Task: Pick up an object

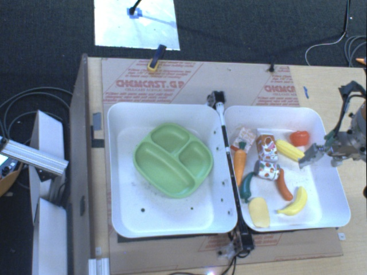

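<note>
Over on the far left sits the left bin, and inside it rests a green divided plate, three compartments, turned at a slant. Moving right from that plate we cross the seam where the two bins touch, and we are into the right bin, where the toy food lies. First past the seam comes the carrot, orange with a green top, lying lengthwise just right of the divider, and below it a dark green pepper. Further down sits a pale yellow block (its exact kind is hard to tell from here). Right of the carrot, a red and white can stands above a second red and white piece, the two touching or very nearly so. On again to the right: a corn cob lies tilted, a red tomato just above it, a red-orange sausage below, and a banana curving toward the bin's near corner. And now the arm, reaching in from the far side relative to the plate: the gripper hovers just right of the corn cob, above bare bin floor, nothing between its fingers; whether they stand apart or together I cannot tell.
</note>
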`<state>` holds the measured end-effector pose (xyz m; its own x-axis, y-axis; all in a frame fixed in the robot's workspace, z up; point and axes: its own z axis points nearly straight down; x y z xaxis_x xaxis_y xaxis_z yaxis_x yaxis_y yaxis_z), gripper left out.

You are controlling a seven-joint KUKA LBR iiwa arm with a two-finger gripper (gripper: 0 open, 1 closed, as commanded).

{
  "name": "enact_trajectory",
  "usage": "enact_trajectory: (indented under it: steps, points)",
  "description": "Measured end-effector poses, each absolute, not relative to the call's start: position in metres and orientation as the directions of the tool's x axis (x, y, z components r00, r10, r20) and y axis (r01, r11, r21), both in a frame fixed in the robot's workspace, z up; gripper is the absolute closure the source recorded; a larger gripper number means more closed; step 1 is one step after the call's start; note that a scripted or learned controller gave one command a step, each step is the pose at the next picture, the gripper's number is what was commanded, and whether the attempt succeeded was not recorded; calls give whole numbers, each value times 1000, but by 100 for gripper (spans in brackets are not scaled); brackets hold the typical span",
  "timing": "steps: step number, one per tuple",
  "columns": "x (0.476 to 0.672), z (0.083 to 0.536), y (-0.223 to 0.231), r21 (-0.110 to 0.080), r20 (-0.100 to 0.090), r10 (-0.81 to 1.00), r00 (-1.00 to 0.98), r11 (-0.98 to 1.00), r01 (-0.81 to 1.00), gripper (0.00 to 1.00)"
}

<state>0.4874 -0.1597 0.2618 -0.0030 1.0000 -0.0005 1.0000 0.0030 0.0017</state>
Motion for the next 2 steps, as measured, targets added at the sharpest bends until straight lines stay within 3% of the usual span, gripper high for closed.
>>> enact_trajectory:
  steps: [1, 2]
  points:
    - [519, 149, -168, -6, 2, 1000, -2, 2, 1000, 0]
    - [486, 82, -150, 0, 1, 1000, 1, -1, 1000, 0]
